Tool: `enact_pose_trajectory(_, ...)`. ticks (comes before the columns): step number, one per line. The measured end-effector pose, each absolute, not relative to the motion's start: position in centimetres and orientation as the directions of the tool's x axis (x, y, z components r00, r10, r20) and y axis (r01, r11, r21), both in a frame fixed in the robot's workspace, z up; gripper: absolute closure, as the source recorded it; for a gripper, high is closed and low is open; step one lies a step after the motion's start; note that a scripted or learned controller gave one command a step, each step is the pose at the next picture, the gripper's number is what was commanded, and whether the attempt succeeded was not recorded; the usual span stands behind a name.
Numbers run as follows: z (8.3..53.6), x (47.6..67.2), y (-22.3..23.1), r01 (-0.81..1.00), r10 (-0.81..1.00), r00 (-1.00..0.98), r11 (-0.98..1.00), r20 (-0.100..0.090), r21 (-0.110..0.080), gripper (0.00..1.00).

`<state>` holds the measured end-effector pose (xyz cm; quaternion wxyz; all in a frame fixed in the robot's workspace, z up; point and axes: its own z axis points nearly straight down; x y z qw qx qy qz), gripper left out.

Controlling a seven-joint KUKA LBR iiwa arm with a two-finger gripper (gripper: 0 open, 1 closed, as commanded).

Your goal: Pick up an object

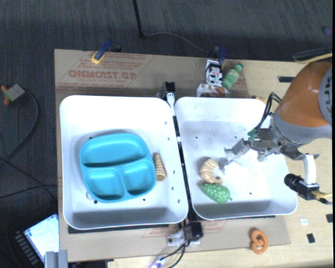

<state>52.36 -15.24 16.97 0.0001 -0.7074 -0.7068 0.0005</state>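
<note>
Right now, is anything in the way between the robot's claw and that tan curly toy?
Nothing visible. The end effector sits just right of the tan toy, with bare bin floor between. The green toy lies below, off that path.

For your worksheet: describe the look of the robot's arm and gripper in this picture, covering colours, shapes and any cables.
The arm is bulky and rounded, with an orange band above a grey wrist section. A thin dark cable curls along its left side. The gripper is a slim grey metal piece. A white bracket with a black cylindrical part hangs below the wrist.
</note>
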Motion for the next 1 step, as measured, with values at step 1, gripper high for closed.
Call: enact_pose_trajectory(1,9.78,56.13,-13.75,1.0,1.0,0.0,0.0,0.0,-0.002,0.0)
